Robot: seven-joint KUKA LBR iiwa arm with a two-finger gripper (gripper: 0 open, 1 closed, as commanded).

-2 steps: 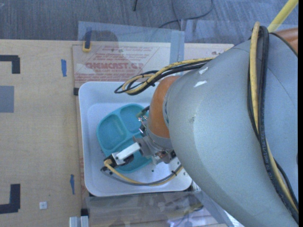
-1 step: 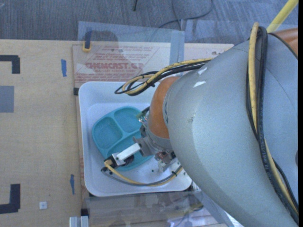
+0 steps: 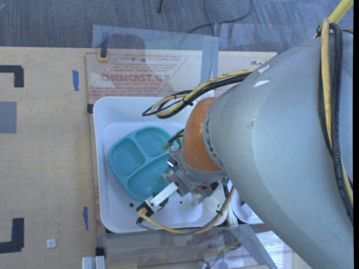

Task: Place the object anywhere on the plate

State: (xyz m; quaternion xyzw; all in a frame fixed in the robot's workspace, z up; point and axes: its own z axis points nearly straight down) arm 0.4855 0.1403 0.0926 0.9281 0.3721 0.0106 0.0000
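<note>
Although the task concerns an object to be set on the plate, no such object can be made out: whatever lies beneath the wrist is hidden by the arm. The plate point(image 3: 137, 160), a teal dish divided into compartments, lies flat in the left white bin point(image 3: 106, 116), in the left-centre of the frame, toward that bin's left wall. Its right edge passes under the wrist assembly, so that part cannot be inspected. The compartments that show appear bare.

The claw point(image 3: 188, 186) sits at the lower centre of the frame, just right of the plate's lower right rim, over the bin floor. Its fingertips are covered by the wrist housing, and whether it is parted, closed or clamped on anything cannot be told. A white bar-shaped fitting with a black end point(image 3: 157, 200) projects from the wrist toward the lower left, above the bin floor just below the plate.

The arm point(image 3: 280, 150), grey with an orange band point(image 3: 196, 139), enters from the right and fills most of the right half of the frame. Yellow and black cables point(image 3: 185, 101) loop from the arm across the upper part of the bin; a further yellow cable point(image 3: 179, 228) curves along the bin's lower edge.

A sliver of the second white bin point(image 3: 247, 213) shows at the lower right, under the arm. The bins rest on a wooden table point(image 3: 45, 167) bearing black corner marks and blue tape strips on its left. A clear sheet with red printing point(image 3: 140, 74) lies above the left bin. Grey carpet point(image 3: 84, 4) runs along the top of the frame.
</note>
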